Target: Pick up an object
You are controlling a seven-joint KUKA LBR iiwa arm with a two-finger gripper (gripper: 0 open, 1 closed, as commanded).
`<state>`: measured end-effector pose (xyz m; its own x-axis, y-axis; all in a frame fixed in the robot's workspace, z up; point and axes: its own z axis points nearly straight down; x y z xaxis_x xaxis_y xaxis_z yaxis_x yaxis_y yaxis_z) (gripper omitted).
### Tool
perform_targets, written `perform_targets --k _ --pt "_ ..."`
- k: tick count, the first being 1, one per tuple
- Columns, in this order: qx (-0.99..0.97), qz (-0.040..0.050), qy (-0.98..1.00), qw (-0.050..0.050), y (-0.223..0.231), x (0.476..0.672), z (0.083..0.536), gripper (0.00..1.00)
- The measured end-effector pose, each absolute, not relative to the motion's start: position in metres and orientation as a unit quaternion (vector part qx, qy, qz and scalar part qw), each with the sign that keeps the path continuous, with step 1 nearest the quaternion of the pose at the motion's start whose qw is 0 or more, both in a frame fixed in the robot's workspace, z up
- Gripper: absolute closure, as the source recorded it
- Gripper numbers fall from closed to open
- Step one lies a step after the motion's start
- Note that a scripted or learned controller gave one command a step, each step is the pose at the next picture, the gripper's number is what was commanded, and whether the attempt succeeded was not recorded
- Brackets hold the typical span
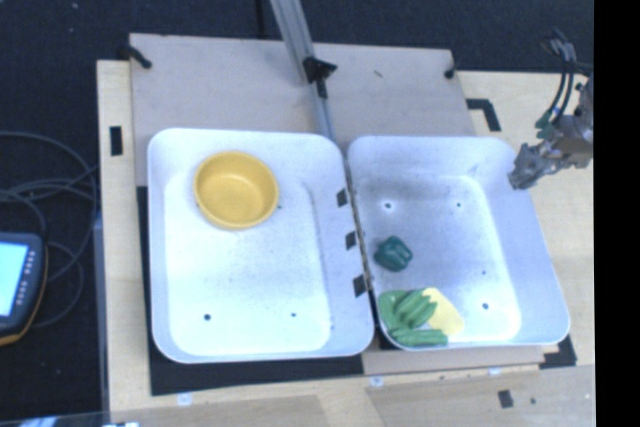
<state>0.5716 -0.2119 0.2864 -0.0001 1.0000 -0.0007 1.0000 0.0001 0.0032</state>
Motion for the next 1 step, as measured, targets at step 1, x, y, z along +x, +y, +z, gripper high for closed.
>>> perform_targets --k 1 --pt "0.706 0.0007 0.708 0.000 -0.1601 0.5803 0.2888 1.00"
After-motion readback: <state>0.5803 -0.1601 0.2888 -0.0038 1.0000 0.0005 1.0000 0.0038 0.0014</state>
